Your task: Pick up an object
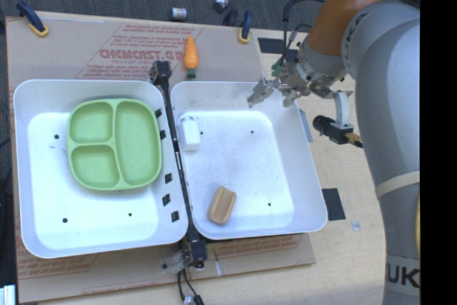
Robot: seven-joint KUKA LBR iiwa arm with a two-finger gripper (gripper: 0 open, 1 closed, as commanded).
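1. The tan block [222,205] lies in the right bin [300,153], near its front wall; a small white block [190,132] rests by the left wall

2. The tan block looks light, rounded and probably soft or foam-like; best gripped across its short width

3. The end effector [275,91] hangs over the right bin's back rim, well apart from both; whether it is spread or closed cannot be told

4. The green tray [114,143] sits in the left bin [28,175]
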